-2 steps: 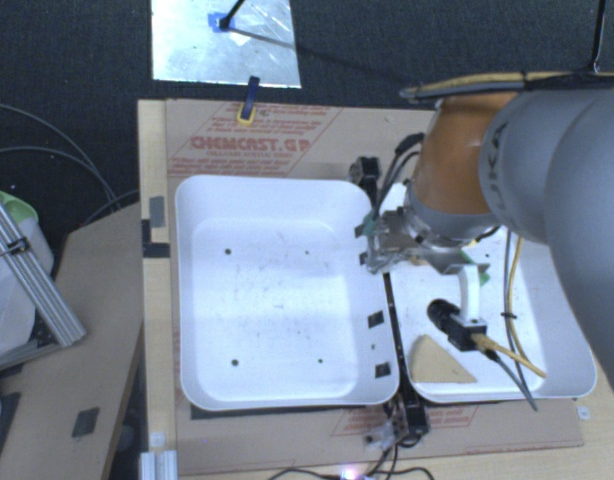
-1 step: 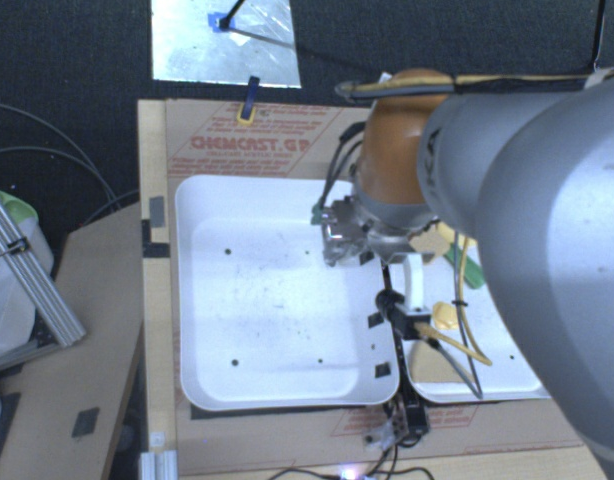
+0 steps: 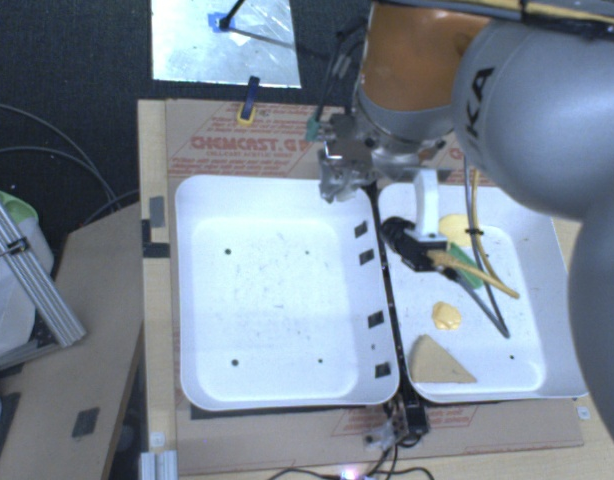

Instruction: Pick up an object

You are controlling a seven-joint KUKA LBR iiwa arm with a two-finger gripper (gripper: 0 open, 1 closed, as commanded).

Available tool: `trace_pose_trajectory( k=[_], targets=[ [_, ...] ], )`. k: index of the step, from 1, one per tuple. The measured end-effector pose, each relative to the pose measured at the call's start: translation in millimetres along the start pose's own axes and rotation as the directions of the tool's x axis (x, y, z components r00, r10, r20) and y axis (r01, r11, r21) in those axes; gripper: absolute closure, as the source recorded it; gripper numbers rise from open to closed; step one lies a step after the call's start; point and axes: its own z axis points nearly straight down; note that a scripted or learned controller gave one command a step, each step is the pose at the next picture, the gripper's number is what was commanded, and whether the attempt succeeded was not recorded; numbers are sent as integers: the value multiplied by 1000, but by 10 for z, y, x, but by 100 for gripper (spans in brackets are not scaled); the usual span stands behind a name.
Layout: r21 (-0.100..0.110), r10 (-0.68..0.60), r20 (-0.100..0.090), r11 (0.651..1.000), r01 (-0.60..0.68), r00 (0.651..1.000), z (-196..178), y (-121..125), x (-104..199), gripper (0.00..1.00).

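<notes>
The right bin (image 3: 547, 268) holds a round yellow piece (image 3: 457, 228) near its far side and a small yellow lump (image 3: 446, 315) in the middle. A tan wedge (image 3: 439, 360) lies at its near left corner, and a green item with long thin stems (image 3: 477, 276) lies slantwise between them. My gripper (image 3: 337, 183) hangs over the far end of the divider between the two bins, above the rim and apart from all these objects. The big grey arm covers the far right part of the bin.
The left bin (image 3: 267, 298) lies beside the right one on a cardboard sheet (image 3: 237, 138). A shiny foil sheet (image 3: 222, 23) lies behind the bench. A metal frame (image 3: 27, 278) stands at the left edge.
</notes>
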Motion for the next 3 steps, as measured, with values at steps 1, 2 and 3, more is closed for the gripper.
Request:
trace_pose_trajectory(
  k=[1,2,3],
  targets=[
    [14,14,6,1000,-14,1000,-259,-539,-627,100],
    [20,9,6,1000,-9,1000,162,-888,-528,100],
    [-4,9,3,1000,-9,1000,-1424,-785,-900,100]
  ],
)
